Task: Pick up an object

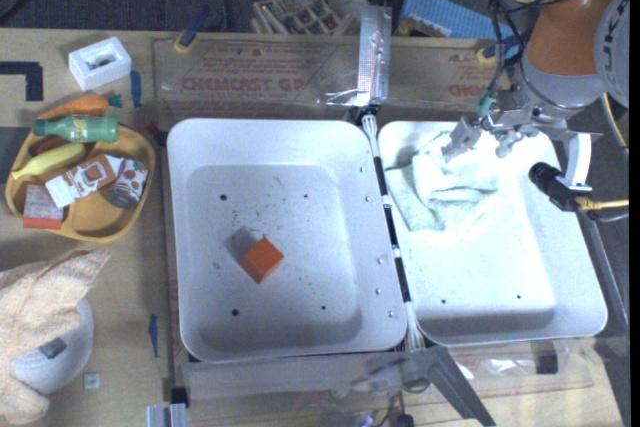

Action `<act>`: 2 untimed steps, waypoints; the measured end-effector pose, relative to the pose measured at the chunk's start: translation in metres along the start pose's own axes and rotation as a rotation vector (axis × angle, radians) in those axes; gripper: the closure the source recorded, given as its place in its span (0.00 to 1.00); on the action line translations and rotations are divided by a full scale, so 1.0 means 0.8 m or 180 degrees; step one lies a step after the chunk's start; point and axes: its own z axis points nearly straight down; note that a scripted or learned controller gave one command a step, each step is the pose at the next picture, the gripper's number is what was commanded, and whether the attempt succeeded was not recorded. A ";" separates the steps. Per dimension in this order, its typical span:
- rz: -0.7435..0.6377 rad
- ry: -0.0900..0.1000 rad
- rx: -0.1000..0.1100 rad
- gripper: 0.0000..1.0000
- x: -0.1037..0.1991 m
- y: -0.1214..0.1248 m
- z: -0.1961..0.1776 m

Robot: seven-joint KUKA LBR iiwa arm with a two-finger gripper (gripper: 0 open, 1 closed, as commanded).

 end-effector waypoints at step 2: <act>-0.0338 -0.0019 -0.0043 0.00 0.017 0.015 0.122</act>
